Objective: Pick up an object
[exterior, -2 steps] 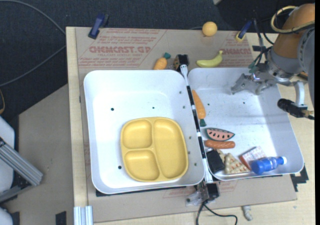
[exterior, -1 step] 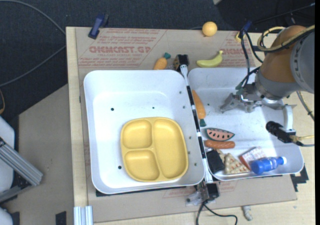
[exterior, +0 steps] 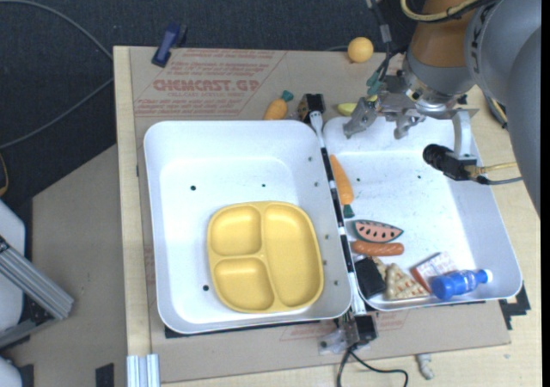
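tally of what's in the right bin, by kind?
Toy food: 4 — carrot, watermelon slice, sausage, pizza slice
Bottles: 1 — blue bottle
Other: 2 — black block, red-and-white packet
Total: 7

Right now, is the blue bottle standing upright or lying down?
Lying down. The blue bottle rests on its side in the right bin, its cap pointing right.

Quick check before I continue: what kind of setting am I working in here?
Likely a robotics lab test bench: two white bins on cardboard, toy food like a watermelon slice, and loose cables on dark carpet.
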Controlling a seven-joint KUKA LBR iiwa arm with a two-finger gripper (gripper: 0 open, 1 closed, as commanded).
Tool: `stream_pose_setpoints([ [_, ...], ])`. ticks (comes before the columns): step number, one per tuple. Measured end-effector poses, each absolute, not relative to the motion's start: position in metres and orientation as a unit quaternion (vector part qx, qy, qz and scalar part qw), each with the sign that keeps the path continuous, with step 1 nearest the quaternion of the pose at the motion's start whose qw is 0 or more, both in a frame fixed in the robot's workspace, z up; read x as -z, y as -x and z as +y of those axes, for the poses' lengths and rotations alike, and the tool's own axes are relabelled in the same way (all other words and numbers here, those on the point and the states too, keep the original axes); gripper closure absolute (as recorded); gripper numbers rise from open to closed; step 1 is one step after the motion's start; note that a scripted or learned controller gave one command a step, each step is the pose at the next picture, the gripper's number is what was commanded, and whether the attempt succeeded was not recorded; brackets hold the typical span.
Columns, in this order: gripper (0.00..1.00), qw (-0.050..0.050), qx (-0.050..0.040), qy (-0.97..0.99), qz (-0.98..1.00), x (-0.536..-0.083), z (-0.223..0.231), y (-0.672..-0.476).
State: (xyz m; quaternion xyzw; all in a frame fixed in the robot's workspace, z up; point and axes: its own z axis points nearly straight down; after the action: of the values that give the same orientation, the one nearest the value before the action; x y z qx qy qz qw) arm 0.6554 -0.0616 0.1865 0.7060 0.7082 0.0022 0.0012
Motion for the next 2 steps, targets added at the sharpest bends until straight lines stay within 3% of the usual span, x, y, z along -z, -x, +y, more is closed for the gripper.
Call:
stream_pose_setpoints([
  [2,0.00,-0.001,0.0006,-0.707,0.707,-0.184,-0.024,-0.585],
])
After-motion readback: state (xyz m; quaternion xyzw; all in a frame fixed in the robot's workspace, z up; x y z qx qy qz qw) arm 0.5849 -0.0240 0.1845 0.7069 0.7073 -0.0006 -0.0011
